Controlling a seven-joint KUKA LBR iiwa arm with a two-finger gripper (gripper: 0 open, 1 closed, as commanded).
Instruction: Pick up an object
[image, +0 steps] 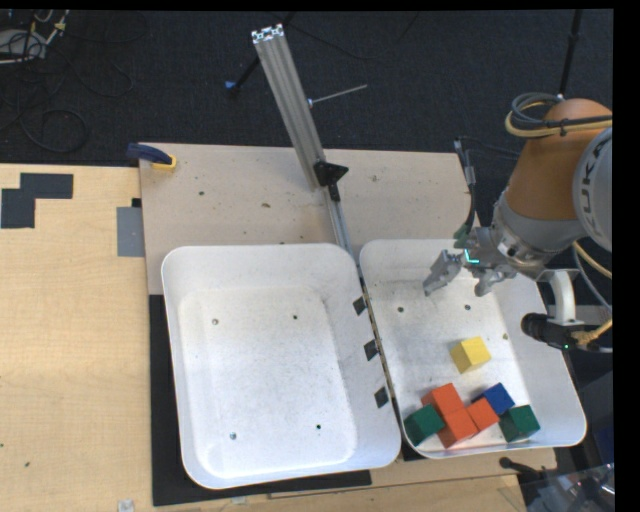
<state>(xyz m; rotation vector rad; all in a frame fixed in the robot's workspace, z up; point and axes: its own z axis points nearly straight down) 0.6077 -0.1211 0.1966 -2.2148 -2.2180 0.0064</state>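
My gripper (463, 276) hangs over the far part of the right bin (420, 320), fingers spread open and nothing between them. A yellow cube (470, 352) lies alone in the bin, below and slightly right of the gripper. Nearer the front edge sits a cluster of blocks: two orange ones (452, 408), a blue one (497, 397), and two green ones (424, 424) at either end of the group.
The left bin (265, 350) lies beside the right one, split from it by a rim with black clips. A slanted aluminium bar (295, 110) rises behind the bins. The arm's orange band (555, 170) is at the right.
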